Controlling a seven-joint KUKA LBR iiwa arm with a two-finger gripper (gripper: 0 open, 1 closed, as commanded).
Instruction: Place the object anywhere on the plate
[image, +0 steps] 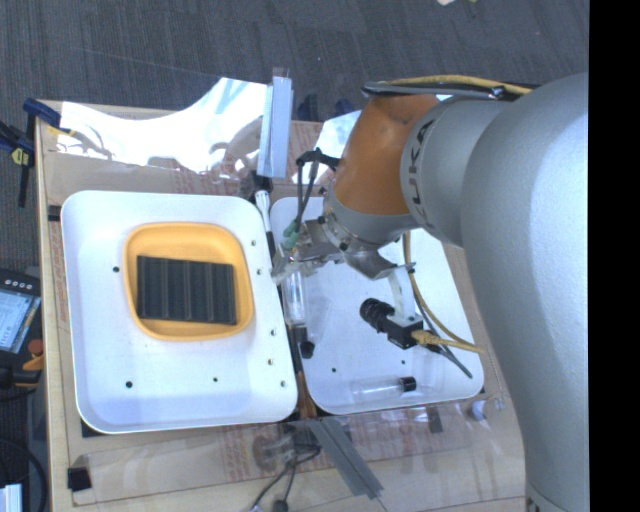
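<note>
Open yellow plate (187, 288), arm (470, 160) over right bin (340, 385)

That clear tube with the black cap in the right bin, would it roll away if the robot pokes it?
Probably, yes. The clear tube looks round and lies flat on its side on the smooth floor of the right bin, so a sideways nudge would likely roll it. It looks see-through and thin, so probably light and stiff. Its smooth, shiny surface may slip between the jaws.

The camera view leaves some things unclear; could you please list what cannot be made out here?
- Gripper: finger state unreadable in the clutter by the bin wall, under the arm.
- Right bin: its far and right parts are covered by the arm.
- Clear tube: too faint to identify.
- Yellow plate: its dark ribbed centre is unidentifiable.
</note>
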